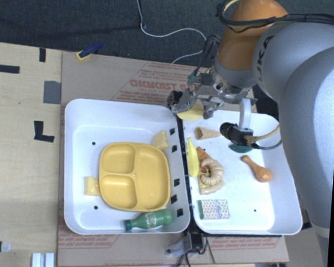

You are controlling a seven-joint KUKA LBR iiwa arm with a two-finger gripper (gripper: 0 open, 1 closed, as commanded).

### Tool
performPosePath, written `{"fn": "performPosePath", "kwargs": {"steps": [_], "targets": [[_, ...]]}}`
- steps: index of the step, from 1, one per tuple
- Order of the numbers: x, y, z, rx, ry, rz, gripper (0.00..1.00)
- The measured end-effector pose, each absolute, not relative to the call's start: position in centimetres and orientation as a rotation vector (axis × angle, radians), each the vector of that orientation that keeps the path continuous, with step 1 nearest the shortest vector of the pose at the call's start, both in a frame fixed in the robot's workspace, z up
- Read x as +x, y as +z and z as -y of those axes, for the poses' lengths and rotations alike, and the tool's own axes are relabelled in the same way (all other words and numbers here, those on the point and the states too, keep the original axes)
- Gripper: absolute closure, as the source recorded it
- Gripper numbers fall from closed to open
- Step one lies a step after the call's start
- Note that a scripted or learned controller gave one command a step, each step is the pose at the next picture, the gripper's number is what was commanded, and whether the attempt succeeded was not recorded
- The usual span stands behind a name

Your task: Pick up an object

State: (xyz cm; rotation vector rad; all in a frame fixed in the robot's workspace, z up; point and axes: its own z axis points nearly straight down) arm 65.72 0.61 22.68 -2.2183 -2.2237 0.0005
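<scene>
My gripper (192, 105) hangs over the far end of the divider between the two white bins. A small yellow object (191, 109) shows between its fingers, lifted above the bin rim. In the right bin (280, 225) lie a cone (206, 133), a banana (192, 158), a curled tan and orange pastry (210, 175), a brown drumstick (257, 169) and a patterned packet (214, 208). The left bin (73, 151) holds a yellow divided plate (135, 176), a green bottle (149, 220) and two pale yellow wedges (161, 139) (91, 185).
The grey arm with its orange band (244, 32) fills the upper right and overhangs the right bin's far side. A teal item (242, 147) lies partly hidden near the cone. A cable (163, 32) runs across the dark surface behind the cardboard.
</scene>
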Motion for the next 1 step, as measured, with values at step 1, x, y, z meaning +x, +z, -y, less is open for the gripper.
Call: {"fn": "performPosePath", "kwargs": {"steps": [1], "targets": [[64.85,21.41,0.63,-2.22,0.005,2.221,1.0]]}}
